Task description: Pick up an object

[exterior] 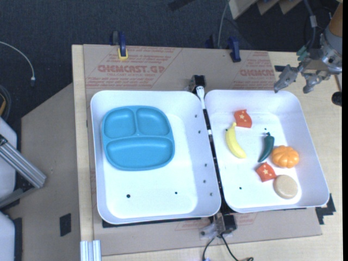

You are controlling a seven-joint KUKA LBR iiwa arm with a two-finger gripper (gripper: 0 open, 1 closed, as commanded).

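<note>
While the gripper [297, 82] hangs above the far right corner of the right bin [312, 156], at the upper right of the camera view, its two grey fingers stand spread apart with nothing between them. It sits over the bin's far rim and the brown bench board, well apart from every object below. Inside the right bin lie six toy items: a yellow banana [235, 142] left of centre, lying lengthwise, with a small red piece [243, 118] just beyond its far tip; a dark green chili pepper [266, 147] to the banana's right; an orange pumpkin [285, 156] just beside the pepper's lower end; a second red piece [266, 172] near the pumpkin's near left side; and a pale beige round disc [286, 187] closest to the bin's near right corner. None of these touches the gripper. The left bin [152, 200] holds a blue divided plate [139, 138] with three compartments, set toward its far left. A black hinge strip [207, 140] runs between the two bins, and two blue clamps [120, 41] grip the board's far edge.
</note>
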